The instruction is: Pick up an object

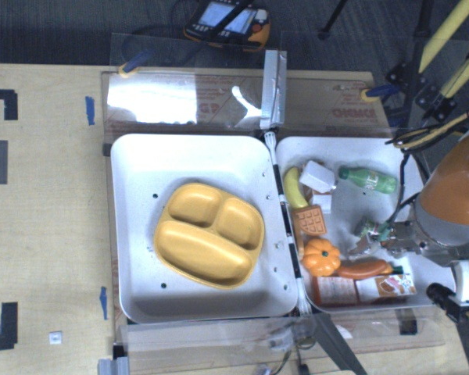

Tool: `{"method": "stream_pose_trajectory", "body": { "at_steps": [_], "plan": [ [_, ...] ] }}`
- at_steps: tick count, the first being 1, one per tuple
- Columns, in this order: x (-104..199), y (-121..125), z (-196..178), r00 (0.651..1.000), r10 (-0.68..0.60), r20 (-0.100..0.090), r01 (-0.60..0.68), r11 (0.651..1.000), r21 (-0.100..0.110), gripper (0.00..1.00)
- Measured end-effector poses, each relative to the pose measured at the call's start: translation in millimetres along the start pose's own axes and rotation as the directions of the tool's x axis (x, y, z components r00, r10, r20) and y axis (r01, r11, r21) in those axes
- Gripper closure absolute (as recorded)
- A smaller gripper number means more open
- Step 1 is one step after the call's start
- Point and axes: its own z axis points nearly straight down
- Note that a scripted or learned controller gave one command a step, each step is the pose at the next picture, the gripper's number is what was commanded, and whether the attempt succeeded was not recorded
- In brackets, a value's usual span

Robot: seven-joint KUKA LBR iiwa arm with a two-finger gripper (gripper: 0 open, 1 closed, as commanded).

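Approach step: gripper (373, 237) low in right bin (352, 148), just above hot dog (365, 269) beside pumpkin (321, 257). Grip state unclear. Next: descend squarely, close on one item.

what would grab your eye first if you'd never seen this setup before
The big yellow divided plate lying in the left bin stands out first. Next comes the cluster in the right bin: an orange toy pumpkin, a banana, a waffle and a green bottle, with the claw reaching in from the right.
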Motion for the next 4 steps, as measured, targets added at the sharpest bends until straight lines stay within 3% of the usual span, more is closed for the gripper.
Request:
{"method": "stream_pose_trajectory", "body": {
  "at_steps": [1, 2, 3, 4],
  "plan": [
    [27.8, 30.8, 10.6, 0.998, -0.057, 0.001, 0.057, 0.998, 0.002, 0.0],
    [35.9, 88.3, 11.4, 1.0, -0.011, -0.001, 0.011, 1.0, 0.007, 0.0],
    [67.5, 93.3, 10.7, 0.912, -0.411, -0.004, 0.411, 0.912, 0.005, 0.0],
    [42.2, 14.7, 8.0, 0.927, -0.374, 0.005, 0.374, 0.927, -0.011, 0.0]
  ]
}}
